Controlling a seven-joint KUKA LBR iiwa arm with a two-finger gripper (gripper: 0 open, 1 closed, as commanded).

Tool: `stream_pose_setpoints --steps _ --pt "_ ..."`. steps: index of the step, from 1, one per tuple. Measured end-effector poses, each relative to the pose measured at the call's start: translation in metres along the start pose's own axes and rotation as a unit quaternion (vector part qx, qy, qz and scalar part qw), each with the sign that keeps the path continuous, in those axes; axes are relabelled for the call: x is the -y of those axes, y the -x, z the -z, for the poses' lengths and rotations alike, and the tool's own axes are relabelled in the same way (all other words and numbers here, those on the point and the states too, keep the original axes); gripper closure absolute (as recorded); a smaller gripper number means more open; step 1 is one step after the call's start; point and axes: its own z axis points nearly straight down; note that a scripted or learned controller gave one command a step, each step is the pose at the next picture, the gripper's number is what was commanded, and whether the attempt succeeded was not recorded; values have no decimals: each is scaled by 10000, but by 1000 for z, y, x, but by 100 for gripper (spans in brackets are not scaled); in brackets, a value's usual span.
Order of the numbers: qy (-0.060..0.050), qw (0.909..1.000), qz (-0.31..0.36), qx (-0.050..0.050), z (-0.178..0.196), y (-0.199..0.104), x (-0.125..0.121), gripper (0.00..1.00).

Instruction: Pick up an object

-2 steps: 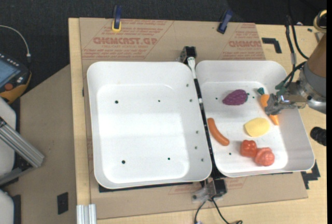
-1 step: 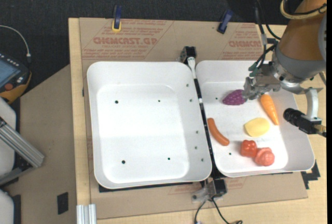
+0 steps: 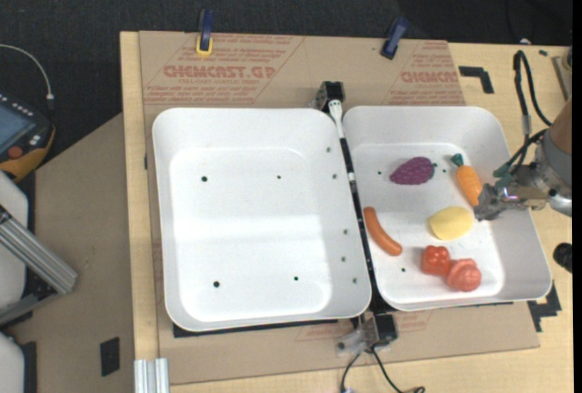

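- While the arm [image 3: 556, 162] reached in over the right edge of the surface [image 3: 273, 64], the jaws [image 3: 491, 200] hung low at the right side of the right bin [image 3: 427, 120]; whether they stood apart or together could not be told.
- Just beside them lay the yellow lemon [image 3: 451, 223], and the orange carrot [image 3: 467, 184] lay just beyond, toward the bin's far right corner.
- Further toward the far edge sat the purple grapes [image 3: 412, 171].
- Near the bin's front edge rested a red pepper [image 3: 436, 259], touching a red strawberry [image 3: 465, 275].
- Along the bin's left wall lay an orange sausage [image 3: 383, 231], tilted.
- Past that wall, the left bin [image 3: 182, 136] covered the left half of the surface.
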Motion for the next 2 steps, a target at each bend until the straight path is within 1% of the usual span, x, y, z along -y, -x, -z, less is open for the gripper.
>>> stream_pose_setpoints --steps 1,2 --pt "53 10000 72 6 25 -73 -45 100" --pt "4 10000 -8 4 9 9 -2 100"
